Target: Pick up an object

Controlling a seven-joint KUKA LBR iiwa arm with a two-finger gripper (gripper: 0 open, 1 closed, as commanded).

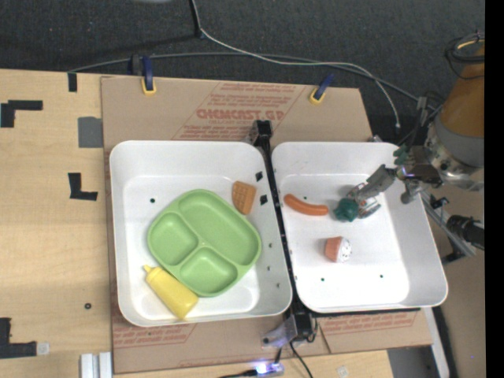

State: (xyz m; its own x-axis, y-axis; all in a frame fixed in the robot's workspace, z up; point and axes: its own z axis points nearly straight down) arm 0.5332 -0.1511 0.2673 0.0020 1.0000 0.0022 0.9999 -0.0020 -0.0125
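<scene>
Right bin (409, 290) floor open toward the front, sausage (305, 205), perhaps a radish (337, 249), mid-bin

gripper (364, 198) over teal object (345, 209), right bin (417, 242)

Single fixed camera above bench (47, 211), angled down, both bins (126, 211) framed, medium range.

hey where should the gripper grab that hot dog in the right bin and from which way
Probably across the middle of the hot dog, coming straight down from above. It lies flat and long, running left to right on the right bin floor, so its narrow width fits between two fingers. Bare floor on both long sides leaves room; the gripper is just to its right.
</scene>
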